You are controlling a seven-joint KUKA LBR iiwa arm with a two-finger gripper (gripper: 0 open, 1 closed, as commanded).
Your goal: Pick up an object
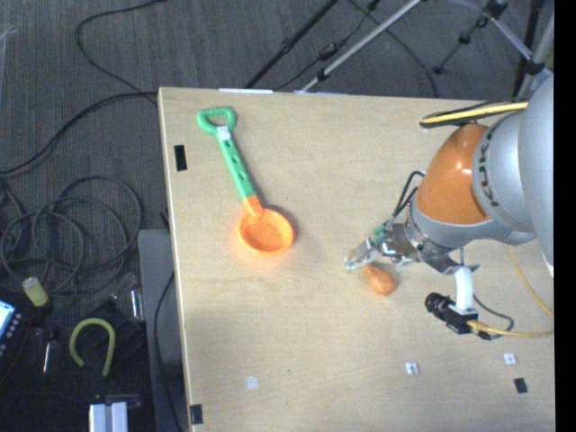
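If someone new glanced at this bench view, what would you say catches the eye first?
Probably the arm's bulky orange band at the right, reaching in over the pale wooden bench. Next, the spoon with a green handle and orange bowl, lying alone at upper left. Just below the gripper sits a small orange object.

Setting: a robotics lab or test room is showing here.
Floor: grey carpet (81, 25) is lying under loose black cables (63, 214).
Stands: metal tripod legs (396, 12) are crossing the top.
Bench: a pale wooden board (297, 358) is bearing small black markers (180, 157).
Machine: a grey and orange arm (477, 187) is reaching in from the right.
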